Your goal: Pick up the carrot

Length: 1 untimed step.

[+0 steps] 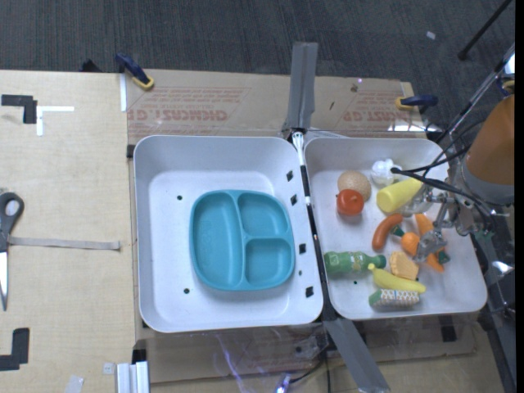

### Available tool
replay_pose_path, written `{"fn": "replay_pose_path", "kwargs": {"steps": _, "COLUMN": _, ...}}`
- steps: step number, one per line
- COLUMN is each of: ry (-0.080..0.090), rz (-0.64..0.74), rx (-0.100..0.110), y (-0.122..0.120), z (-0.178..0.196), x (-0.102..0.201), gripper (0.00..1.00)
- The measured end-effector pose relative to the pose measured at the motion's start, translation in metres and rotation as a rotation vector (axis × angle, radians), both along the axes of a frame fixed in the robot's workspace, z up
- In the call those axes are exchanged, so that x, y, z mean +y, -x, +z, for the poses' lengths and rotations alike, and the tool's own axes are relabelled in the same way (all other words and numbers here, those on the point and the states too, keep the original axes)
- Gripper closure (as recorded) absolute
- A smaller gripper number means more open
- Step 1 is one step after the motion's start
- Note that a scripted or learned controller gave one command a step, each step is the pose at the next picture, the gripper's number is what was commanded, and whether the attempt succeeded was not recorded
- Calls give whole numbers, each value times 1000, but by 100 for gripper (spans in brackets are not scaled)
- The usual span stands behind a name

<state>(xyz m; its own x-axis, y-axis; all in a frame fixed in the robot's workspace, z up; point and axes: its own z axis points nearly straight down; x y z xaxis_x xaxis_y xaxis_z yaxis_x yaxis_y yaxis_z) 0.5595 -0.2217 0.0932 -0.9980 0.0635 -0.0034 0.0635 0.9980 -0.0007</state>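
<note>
Though its metal fingers sit too tangled among the toys to tell how wide they stand, the gripper (pixel 431 240) hangs low in the right bin (pixel 467 297), touching the glossy tapered orange carrot (pixel 425 229), a smooth sausage (pixel 385 231) just beyond.

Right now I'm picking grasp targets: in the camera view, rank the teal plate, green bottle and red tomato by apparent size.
1. Teal plate, clearly largest.
2. Green bottle.
3. Red tomato, smallest.
</note>
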Motion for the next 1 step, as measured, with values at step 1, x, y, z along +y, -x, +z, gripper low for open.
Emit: {"fn": "replay_pose_path", "kwargs": {"steps": 1, "ry": -1, "rz": 6, "rx": -5, "y": -3, "z": 10, "x": 3, "gripper": 100}}
